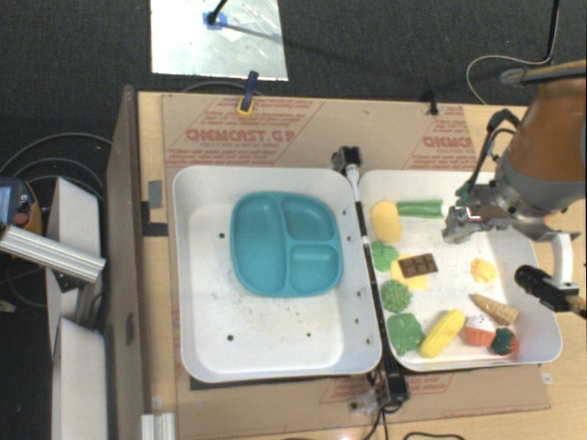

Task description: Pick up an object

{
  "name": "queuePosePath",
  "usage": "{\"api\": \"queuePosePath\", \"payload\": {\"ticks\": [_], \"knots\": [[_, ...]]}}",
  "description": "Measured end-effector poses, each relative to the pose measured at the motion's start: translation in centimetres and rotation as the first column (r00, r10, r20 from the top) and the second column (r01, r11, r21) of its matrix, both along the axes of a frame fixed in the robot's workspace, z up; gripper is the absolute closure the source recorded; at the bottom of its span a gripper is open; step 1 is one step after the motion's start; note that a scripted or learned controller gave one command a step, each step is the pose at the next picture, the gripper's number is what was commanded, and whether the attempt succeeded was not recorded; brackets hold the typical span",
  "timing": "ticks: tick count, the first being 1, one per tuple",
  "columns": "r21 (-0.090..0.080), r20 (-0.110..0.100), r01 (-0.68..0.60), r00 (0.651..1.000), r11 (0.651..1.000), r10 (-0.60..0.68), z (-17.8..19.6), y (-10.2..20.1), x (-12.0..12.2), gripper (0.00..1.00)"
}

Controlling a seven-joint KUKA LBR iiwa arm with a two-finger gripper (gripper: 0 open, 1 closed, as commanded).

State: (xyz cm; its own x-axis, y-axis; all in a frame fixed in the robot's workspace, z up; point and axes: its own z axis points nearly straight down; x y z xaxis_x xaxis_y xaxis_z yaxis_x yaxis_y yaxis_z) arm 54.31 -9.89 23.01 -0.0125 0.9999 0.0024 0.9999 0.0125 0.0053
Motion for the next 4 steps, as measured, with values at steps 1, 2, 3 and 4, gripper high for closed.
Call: {"api": "queuePosePath", "payload": {"ticks": [1, 2, 3, 4], "knots": [[-0.003, -0.002, 0.009, 1.000, 1.000, -0.009, -0.2, -0.6, -0.1, 0.00], [-0.001, -0.011, 0.007, 1.000, 1.000, -0.007, -9.0, 1.4, 1.8, 0.00], [-0.002, -0.008, 0.011, 1.000, 1.000, -0.011, -14.9, 1.2, 0.4, 0.00], [-0.004, 0.000, 0.009, 1.000, 1.000, -0.009, -14.5, -1.2, 4.5, 0.00]]}}
